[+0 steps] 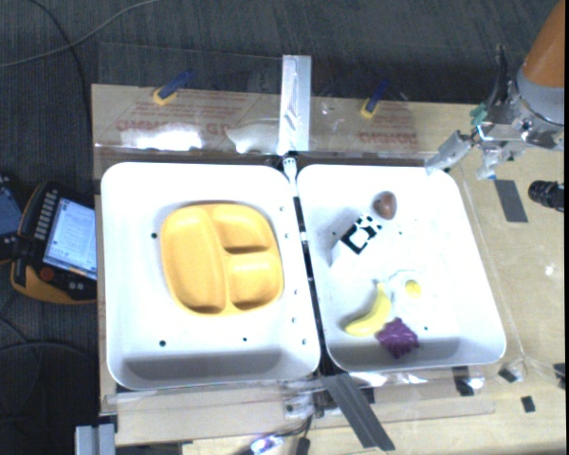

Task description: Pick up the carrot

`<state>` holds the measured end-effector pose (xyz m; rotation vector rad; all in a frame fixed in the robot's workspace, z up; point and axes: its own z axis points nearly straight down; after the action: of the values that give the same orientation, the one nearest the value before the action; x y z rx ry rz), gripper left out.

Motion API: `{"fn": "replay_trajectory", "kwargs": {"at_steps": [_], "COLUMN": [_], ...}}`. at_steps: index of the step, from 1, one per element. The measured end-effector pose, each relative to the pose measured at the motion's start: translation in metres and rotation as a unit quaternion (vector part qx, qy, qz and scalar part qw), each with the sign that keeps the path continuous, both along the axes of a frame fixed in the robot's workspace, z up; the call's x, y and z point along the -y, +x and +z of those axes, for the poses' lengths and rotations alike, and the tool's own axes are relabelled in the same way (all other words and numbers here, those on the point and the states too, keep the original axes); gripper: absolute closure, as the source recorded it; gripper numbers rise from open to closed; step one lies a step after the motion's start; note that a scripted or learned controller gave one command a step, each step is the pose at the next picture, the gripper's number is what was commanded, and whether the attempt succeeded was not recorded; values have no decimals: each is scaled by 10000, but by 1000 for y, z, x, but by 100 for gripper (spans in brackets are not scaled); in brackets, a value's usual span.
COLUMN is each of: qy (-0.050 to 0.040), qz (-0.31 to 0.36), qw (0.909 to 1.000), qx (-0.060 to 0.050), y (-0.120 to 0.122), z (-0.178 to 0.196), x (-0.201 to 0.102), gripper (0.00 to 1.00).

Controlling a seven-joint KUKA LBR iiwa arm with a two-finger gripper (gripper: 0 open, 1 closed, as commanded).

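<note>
Gripper sits outside the right bin's far right corner; finger state cannot be determined.

Wooden bench on dark carpet.

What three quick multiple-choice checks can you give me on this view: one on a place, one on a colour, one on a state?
1. Where does the banana lie?
A. Left bin
B. Right bin
C. Bench

2. What colour is the divided tray?
A. Yellow
B. Blue
C. Green

3. Where is the gripper?
A. Down inside the left bin
B. Touching the tray
C. Over the right bin's far right corner

Answers: 1 B, it lies near that bin's front wall beside a purple item. 2 A, yellow against the white left bin. 3 C, clear of everything in the bins.
</note>
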<state>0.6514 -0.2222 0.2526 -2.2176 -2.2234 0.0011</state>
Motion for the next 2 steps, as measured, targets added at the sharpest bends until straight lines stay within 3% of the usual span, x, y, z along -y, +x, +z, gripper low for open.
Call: {"fn": "replay_trajectory", "kwargs": {"at_steps": [1,2], "qy": [-37,-34], "qz": [60,1696], "qw": [9999,9855], "qx": [129,59], "y": [-33,-100], "z": [-129,-162], "x": [-44,-38], "gripper": [0,0]}}
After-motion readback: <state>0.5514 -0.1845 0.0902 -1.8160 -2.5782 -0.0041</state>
